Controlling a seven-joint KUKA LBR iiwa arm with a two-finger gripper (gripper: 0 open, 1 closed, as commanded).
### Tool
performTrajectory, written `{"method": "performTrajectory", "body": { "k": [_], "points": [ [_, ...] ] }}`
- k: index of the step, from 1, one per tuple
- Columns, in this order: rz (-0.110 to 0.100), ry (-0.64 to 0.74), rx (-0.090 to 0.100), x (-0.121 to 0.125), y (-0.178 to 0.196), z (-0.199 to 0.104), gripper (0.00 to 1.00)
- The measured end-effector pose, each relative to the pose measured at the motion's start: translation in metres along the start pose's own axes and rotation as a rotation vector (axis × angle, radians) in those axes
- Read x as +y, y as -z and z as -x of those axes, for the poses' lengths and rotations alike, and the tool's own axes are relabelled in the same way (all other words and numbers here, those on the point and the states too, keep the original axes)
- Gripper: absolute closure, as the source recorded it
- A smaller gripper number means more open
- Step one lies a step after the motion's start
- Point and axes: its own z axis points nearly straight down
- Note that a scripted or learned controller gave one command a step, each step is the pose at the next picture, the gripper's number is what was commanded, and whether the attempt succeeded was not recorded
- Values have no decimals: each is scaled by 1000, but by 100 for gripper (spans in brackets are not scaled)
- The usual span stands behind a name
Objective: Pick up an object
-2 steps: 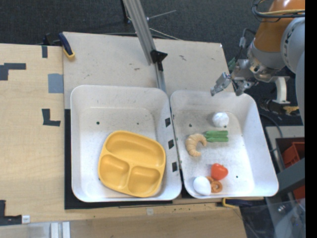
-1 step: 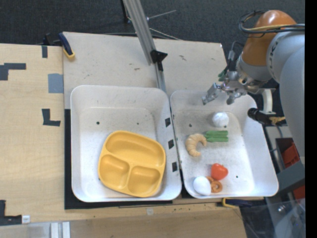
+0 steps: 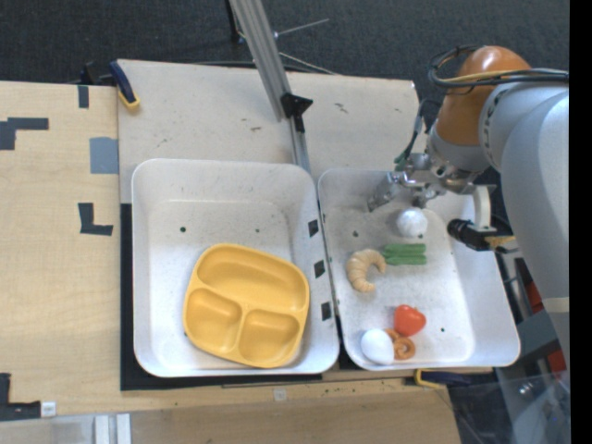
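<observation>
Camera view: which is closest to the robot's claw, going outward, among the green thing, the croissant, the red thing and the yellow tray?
From the gripper:
1. Green object, right bin, just below it.
2. Croissant, right bin, lower left.
3. Red object, right bin, near the front.
4. Yellow tray, left bin.

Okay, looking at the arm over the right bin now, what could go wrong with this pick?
The gripper hovers by the white ball, which is round and could roll away if nudged. The green piece and the croissant lie close by, so a low pass might push them. The gripper is also near the right bin's far wall and could bump it.
</observation>
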Motion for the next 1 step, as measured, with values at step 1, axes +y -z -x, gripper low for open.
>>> {"method": "performTrajectory", "body": {
  "k": [1],
  "points": [
    [1,1,0,0,11,0,100]
  ]
}}
